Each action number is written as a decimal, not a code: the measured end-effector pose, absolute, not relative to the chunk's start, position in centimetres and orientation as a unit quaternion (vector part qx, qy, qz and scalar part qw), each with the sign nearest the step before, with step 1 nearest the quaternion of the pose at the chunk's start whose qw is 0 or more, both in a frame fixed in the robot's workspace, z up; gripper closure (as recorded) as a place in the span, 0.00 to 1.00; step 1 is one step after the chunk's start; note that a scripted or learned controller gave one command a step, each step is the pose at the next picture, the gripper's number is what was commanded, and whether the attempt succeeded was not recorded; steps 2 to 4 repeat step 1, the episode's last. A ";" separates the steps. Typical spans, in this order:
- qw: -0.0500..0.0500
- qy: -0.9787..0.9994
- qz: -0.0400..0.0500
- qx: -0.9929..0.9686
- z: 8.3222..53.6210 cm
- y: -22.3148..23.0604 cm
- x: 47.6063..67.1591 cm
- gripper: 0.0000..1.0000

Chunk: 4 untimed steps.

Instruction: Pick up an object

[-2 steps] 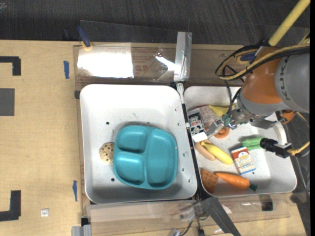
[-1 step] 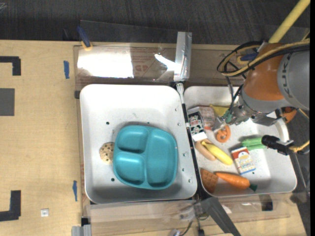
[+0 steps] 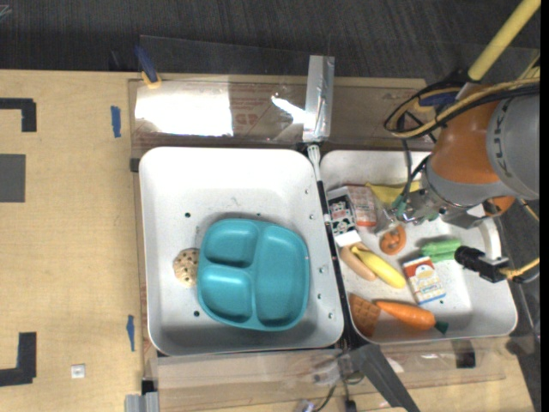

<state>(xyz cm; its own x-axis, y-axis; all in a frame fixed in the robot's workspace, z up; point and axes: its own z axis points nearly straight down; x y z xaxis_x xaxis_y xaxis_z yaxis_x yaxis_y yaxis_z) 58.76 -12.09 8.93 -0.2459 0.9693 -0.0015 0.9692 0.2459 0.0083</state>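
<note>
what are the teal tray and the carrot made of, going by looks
The teal tray looks like moulded plastic: one even colour, rounded compartment walls, a soft sheen. The carrot is probably a plastic toy: uniform orange, smooth surface, faint highlight, though the picture is too coarse to be sure.

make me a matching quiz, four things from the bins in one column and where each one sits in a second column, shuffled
Things:
1. teal divided plate
2. cookie
3. carrot
4. banana

Places:
A. near front edge of the right bin
B. middle of the left bin
C. left bin, touching the plate's left side
D. middle of the right bin, below the gripper

Pairs: 1-B, 2-C, 3-A, 4-D
</note>
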 end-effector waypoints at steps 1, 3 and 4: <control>0.001 0.712 0.002 0.702 18.6 -3.9 61.0 1.00; 0.001 0.712 0.002 0.702 18.6 -3.9 61.0 1.00; 0.001 0.712 0.002 0.702 18.6 -3.9 61.0 1.00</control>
